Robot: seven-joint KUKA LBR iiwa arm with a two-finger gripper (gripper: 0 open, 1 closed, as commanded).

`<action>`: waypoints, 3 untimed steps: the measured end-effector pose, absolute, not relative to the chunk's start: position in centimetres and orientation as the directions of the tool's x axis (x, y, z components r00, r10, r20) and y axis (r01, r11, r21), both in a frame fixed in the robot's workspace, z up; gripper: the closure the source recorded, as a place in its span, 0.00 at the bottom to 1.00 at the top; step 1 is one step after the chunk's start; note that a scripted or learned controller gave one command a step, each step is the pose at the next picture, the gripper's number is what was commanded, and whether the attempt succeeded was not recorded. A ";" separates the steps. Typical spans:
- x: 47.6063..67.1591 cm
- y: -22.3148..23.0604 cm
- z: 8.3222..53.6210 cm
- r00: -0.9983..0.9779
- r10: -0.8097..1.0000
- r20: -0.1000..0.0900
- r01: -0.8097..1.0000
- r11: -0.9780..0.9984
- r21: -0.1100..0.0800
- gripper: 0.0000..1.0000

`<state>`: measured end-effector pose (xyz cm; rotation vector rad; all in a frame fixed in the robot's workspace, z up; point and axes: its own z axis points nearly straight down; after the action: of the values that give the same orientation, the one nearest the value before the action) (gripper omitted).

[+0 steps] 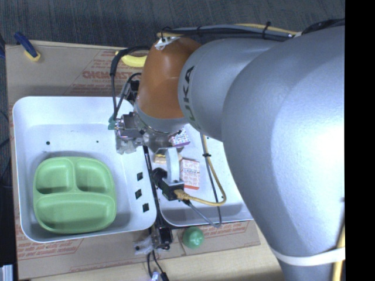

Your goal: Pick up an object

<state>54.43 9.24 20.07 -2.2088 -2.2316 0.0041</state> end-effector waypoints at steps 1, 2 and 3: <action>52.5 14.8 22.0 -0.011 1.000 -0.001 1.000 0.011 -0.001 1.00; 52.0 21.9 27.9 -0.009 1.000 0.002 1.000 0.009 0.000 1.00; 50.9 21.8 33.6 -0.009 1.000 0.001 1.000 0.009 0.003 1.00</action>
<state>50.86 21.79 33.63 -2.2124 -2.2325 -0.0041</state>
